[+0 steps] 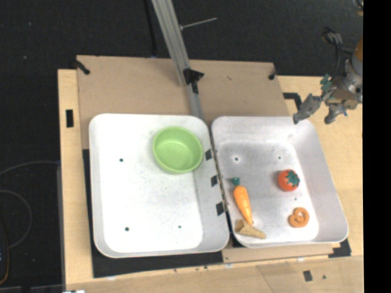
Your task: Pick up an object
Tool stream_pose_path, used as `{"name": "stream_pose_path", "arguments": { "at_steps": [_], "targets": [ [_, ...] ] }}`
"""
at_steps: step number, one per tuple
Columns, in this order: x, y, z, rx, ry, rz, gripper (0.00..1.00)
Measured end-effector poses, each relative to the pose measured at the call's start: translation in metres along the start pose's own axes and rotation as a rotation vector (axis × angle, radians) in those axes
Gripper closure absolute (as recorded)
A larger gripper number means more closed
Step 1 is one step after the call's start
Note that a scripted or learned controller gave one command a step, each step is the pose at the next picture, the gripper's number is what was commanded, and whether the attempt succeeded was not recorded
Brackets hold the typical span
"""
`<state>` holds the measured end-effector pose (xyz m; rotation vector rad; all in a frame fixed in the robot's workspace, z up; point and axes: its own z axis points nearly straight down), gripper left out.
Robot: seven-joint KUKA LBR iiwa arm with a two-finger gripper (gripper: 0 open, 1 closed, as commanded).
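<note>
— Where is the arm?

— At the right edge of the frame, upper part, with little of it visible. The gripper (pixel 317 110) sits at the upper right, with a strip of orange showing just above the wrist at the edge.

— And the jaws?

— Spread apart, two dark fingers (pixel 304 109) pointing down and to the left, with nothing between them.

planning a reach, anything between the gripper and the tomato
Only bare white floor of the right bin lies between the gripper and the tomato, seen in the camera view.
</note>
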<state>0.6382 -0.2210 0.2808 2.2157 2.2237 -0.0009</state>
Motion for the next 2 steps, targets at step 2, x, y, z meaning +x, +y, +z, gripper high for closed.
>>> {"name": "stream_pose_path", "arguments": {
  "at_steps": [2],
  "targets": [
    [0.003, -0.006, 0.061, 0.006, 0.0, 0.003, 0.0]
  ]
}}
